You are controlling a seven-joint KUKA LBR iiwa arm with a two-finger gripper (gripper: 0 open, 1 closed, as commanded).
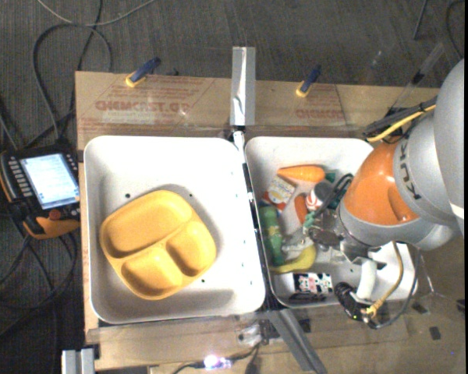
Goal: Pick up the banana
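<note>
Big grey KUKA arm w/ orange band (382, 189) comes in from the right and hangs over the right-hand shallow white bin (257, 209); its bulk covers most of that bin's right half. Probably parked low there bc the target sits in this bin.

Left-hand shallow white bin (93, 209) holds one thing: a yellow plastic divided tray w/ three compartments (158, 242), lying flat and skewed, well apart from the action, so not in the way.

Both bins rest on a brown cardboard sheet (164, 104) pinned at the back edge by two blue-and-yellow clamps (143, 71), presumably to stop it sliding. A handheld control pendant w/ lit screen (43, 181) lies on the floor off the left bin.

Right bin's left part is a tight clutter: orange carrot-shaped toy (300, 174) at the back, green bottle-like item (269, 228) along the left wall, small black-and-white box (312, 283) at the front.

Two-finger gripper (316, 232) is down in the pile; can't tell if it's spread or closed, too much overlap.

Yellow banana (296, 257), only a small bit visible, sits just below the gripper, beside the green item. Looks like approach or grasp stage; no hold can be confirmed.
</note>
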